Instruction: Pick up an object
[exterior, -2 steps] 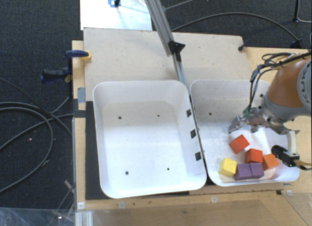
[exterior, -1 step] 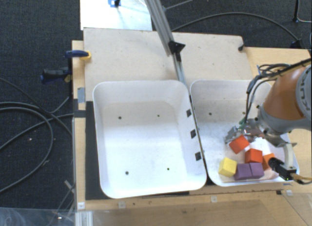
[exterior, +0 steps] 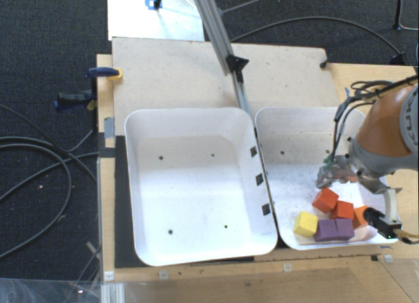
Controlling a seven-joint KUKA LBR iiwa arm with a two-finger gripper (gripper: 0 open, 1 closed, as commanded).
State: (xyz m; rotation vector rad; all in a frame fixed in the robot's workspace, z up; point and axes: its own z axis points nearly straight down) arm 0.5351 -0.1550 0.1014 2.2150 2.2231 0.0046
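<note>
Two white bins are sitting side by side: the left bin [exterior: 196,184] and the right bin [exterior: 294,158]. In the right bin's near corner, five blocks are lying bunched together: one yellow block [exterior: 306,224], one purple block [exterior: 335,230] and three orange blocks [exterior: 325,200]. The gripper [exterior: 330,174] is hanging just above the orange ones; its opening cannot be judged.

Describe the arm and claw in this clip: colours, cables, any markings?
The arm is grey with a broad orange band above the wrist. Thin dark cables loop along its upper side. The claw is small, grey and metallic. No markings are legible.
</note>
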